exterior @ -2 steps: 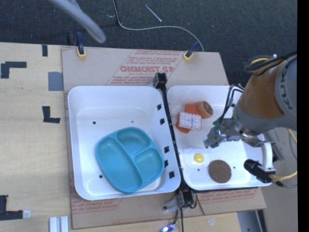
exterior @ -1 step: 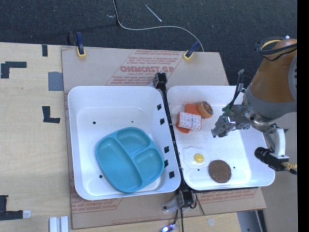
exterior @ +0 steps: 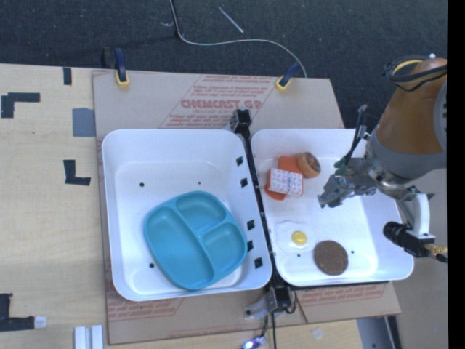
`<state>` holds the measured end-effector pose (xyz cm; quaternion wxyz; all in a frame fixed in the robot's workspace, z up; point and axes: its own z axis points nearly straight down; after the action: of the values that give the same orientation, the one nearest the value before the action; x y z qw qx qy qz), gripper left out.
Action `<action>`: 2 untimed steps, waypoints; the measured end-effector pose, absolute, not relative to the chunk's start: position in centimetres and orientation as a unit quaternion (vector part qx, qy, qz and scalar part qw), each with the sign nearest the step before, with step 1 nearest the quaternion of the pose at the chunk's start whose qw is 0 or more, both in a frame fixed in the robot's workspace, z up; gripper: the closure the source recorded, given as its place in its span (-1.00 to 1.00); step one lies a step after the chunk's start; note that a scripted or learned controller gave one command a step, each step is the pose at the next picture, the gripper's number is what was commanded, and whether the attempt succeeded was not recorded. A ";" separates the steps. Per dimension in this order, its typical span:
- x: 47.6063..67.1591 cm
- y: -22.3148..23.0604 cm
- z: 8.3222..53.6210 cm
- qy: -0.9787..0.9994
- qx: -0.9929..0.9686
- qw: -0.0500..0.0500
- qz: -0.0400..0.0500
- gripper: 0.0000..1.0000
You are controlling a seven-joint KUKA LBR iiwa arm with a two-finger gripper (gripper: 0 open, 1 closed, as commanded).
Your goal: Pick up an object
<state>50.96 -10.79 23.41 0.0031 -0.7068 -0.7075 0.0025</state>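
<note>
Two white bins, nothing lifted yet.

Left of the centre divider (exterior: 251, 187): blue tray (exterior: 195, 239) in the left bin (exterior: 116, 195). Right of it: red-and-white carton (exterior: 285, 182), brown bun (exterior: 309, 164), fried egg (exterior: 294, 237), dark patty (exterior: 330, 257). Farther right, gripper (exterior: 333, 195) low, grasping nothing visible, finger state impossible to tell; pick still to do.
</note>
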 end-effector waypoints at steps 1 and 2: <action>50.9 -5.4 21.9 -0.709 -0.705 0.004 0.003 1.00; 52.2 -0.1 20.9 -0.709 -0.705 0.004 0.003 1.00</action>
<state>52.19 -0.10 20.89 0.0036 -0.7048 -0.7094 0.0033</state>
